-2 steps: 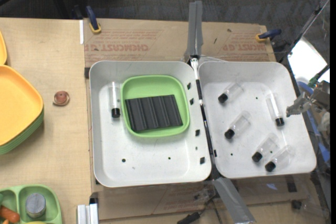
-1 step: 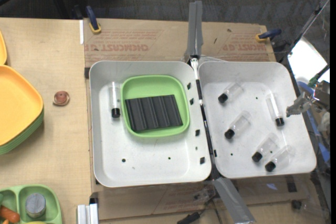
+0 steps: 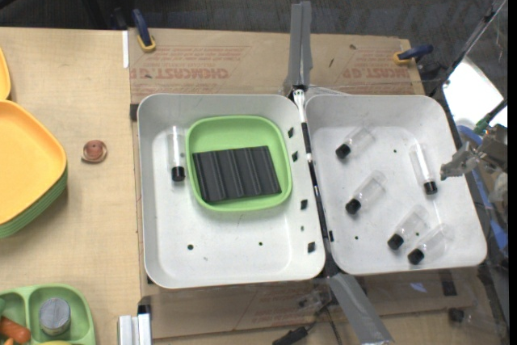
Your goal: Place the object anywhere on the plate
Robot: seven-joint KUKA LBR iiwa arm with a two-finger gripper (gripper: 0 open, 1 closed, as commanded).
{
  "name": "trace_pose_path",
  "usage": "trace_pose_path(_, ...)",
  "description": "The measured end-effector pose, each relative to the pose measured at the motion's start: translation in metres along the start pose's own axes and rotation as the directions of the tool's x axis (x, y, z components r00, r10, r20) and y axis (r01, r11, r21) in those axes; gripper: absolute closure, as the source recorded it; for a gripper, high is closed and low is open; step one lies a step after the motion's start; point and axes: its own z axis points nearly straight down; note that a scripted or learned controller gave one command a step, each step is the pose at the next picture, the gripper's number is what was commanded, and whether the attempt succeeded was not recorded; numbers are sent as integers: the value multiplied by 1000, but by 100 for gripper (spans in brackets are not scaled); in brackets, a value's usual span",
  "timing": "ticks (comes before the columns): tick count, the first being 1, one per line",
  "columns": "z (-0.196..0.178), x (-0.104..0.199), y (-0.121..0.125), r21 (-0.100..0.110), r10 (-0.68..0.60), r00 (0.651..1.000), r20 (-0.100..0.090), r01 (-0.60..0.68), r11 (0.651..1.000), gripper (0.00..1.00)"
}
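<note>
Gripper (image 3: 459,163): you see it at the right rim of the right bin (image 3: 388,129), low over the bin's edge. Whether it is spread or pressed together, you cannot tell at this angle. Nothing shows in its grasp.

Right bin: five clear vials with black caps, all lying flat.
- Vial 1 (image 3: 354,143), upper left.
- Vial 2 (image 3: 365,194), centre.
- Vial 3 (image 3: 422,168), near the gripper but apart from it.
- Vial 4 (image 3: 406,226) and vial 5 (image 3: 426,245), close together at the lower right.

Left bin (image 3: 153,206): the green plate (image 3: 234,124) sits in its upper half. A dark ribbed block (image 3: 240,174) lies on the plate and covers most of its floor. Vial 6 (image 3: 176,153) lies just beside the plate's left edge, on the bin floor, cap toward you. No vial is on the plate.

Bench (image 3: 81,85), left of the bins: a stack of yellow dishes (image 3: 24,166) and a small reddish knob (image 3: 94,150).
</note>
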Motion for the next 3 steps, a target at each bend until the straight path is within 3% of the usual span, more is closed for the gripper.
trace_pose_path(3, 0, 0, 0, 0, 0, 1000, 0, 0, 1000, 0)
